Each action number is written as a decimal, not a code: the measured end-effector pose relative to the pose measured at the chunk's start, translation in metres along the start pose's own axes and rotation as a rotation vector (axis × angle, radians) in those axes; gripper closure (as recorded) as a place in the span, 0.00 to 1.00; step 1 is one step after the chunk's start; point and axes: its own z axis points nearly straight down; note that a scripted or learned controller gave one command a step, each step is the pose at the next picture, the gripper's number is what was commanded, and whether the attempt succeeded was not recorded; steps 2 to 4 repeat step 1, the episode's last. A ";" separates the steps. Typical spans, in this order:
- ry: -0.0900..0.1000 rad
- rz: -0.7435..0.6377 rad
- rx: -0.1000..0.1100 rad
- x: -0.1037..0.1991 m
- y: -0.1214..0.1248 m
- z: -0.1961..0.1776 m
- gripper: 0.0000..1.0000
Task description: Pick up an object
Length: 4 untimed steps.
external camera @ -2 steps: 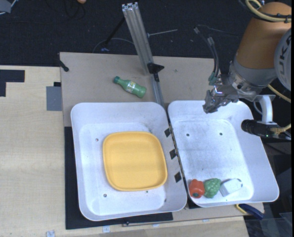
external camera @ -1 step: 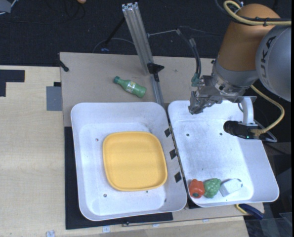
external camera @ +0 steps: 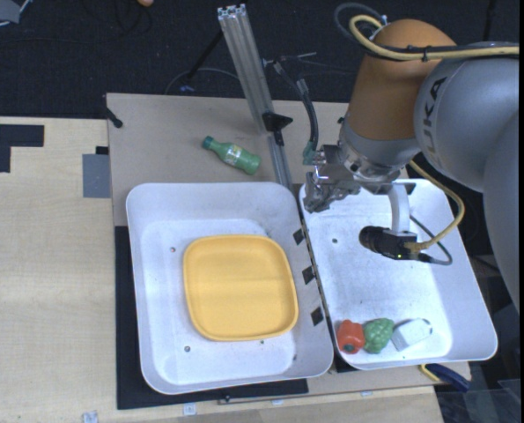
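Left bin [external camera: 147, 236]: a square yellow plastic plate [external camera: 240, 286] lies flat at its centre; beyond the bin's far edge, a small green plastic bottle [external camera: 232, 154] rests on its side on the bench. Right bin [external camera: 473, 324]: a red toy pepper [external camera: 350, 336], a green knobbly toy vegetable [external camera: 379, 334] and a small white block [external camera: 412, 332] sit touching in a row along the near wall, while the two-finger gripper [external camera: 319, 194] hangs at the far left corner, well apart from them; whether its fingers are spread or pressed together cannot be told. Judged risks: a descent here would meet bare floor or the dividing wall, and a grasp among the crowded pieces could nudge neighbours and slip.

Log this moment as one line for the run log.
gripper: above right bin far-left corner, nothing seen held | right bin: red, green, white items at near edge | left bin: yellow plate
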 end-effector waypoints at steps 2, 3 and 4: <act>0.000 0.000 0.000 0.053 0.007 0.018 1.00; 0.000 0.000 0.000 0.053 0.007 0.018 1.00; 0.000 0.000 0.000 0.053 0.007 0.018 1.00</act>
